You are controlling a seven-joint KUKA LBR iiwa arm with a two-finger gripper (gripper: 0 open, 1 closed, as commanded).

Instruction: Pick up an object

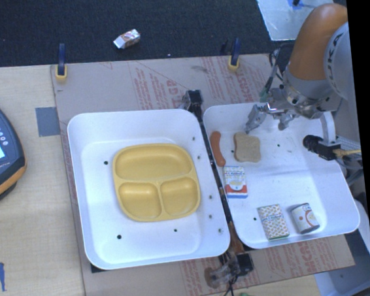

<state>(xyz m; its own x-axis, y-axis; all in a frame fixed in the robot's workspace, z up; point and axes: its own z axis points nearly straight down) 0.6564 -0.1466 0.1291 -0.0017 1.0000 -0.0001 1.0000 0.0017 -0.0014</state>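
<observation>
While the arm (pixel 322 44) reaches in from the right, I count two white bins: the left bin (pixel 90 187) holds one yellow divided tray (pixel 155 180), the right bin (pixel 327 188) five small things. I see one bread slice (pixel 247 148), one sausage (pixel 216 147), one small carton (pixel 235 181), one patterned box (pixel 273 221) and one can (pixel 304 217). My gripper (pixel 271 119) hangs with its fingers spread, nothing between them, just beside the bread.
</observation>
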